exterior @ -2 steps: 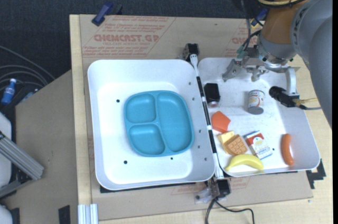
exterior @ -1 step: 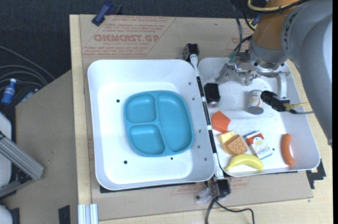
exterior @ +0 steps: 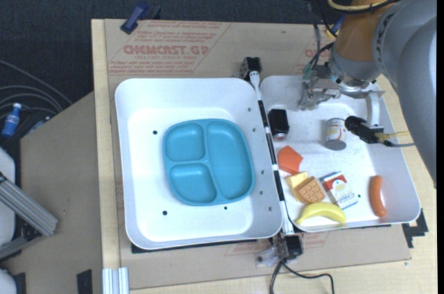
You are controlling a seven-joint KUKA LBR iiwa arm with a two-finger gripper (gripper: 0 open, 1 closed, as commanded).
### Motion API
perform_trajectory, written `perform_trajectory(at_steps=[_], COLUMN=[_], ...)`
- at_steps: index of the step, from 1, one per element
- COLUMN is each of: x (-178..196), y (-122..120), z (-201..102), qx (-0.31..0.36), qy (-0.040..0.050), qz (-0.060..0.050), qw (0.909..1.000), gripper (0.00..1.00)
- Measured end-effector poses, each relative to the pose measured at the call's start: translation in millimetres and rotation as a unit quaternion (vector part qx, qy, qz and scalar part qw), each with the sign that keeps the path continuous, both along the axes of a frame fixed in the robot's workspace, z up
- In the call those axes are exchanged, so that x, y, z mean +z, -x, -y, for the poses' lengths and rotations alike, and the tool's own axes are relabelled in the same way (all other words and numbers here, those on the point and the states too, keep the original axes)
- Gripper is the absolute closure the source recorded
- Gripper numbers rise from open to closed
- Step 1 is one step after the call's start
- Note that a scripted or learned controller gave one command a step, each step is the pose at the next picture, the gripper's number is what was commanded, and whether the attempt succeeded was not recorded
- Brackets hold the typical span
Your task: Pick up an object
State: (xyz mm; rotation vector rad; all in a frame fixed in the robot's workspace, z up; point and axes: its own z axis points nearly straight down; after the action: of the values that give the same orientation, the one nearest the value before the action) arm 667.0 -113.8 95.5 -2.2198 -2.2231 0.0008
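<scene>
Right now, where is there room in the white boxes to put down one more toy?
The left bin has bare white floor all around the blue divided plate, widest along its left wall. The right bin is crowded at its near end: orange wedge, waffle, banana, small carton, sausage. The gripper hangs over its far end.

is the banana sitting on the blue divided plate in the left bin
No, the banana lies in the right bin, near its front edge beside the waffle, while the blue plate sits in the left bin.

two white bins (exterior: 132,147), one blue plate (exterior: 208,161), seven small items (exterior: 319,190)
</scene>
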Motion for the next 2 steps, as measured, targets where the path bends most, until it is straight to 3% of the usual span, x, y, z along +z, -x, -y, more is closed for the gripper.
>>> perform_trajectory(at_steps=[1, 2], x=[0, -11], y=[0, 1], z=[0, 2], qx=[0.000, -0.001], qy=[0.0001, -0.0002], qz=[0.000, -0.001], qw=[1.0000, 1.0000], gripper=[0.00, 0.00])
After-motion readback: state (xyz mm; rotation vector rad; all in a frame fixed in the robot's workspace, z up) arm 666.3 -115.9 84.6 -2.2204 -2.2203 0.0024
